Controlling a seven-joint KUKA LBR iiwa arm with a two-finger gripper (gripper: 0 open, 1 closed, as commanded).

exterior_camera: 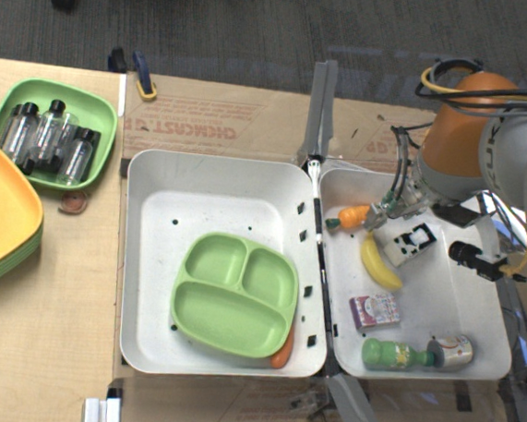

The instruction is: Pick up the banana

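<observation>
Nearest, the green bottle (pixel 396 355) lies along the right bin's (pixel 500 353) front wall; beyond it the banana (pixel 380 263) lies unlifted on the floor. Farther back, the gripper (pixel 411 240) hangs just beside it, its opening unreadable.

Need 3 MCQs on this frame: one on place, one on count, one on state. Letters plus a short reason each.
1. Where does the banana lie?
A. in the left bin
B. in the right bin
C. on the orange plates

2. How many compartments has the green plate?
A. two
B. three
C. five

3. How does the green bottle rest?
A. on its side
B. upright
C. upside down on its cap

Key:
1 B, the banana lies on the right bin's floor, between the carrot above it and the purple carton below.
2 B, ridges split the plate into two small sections above one long one.
3 A, the bottle's length runs flat along the bin's near wall, beside the can.
</observation>
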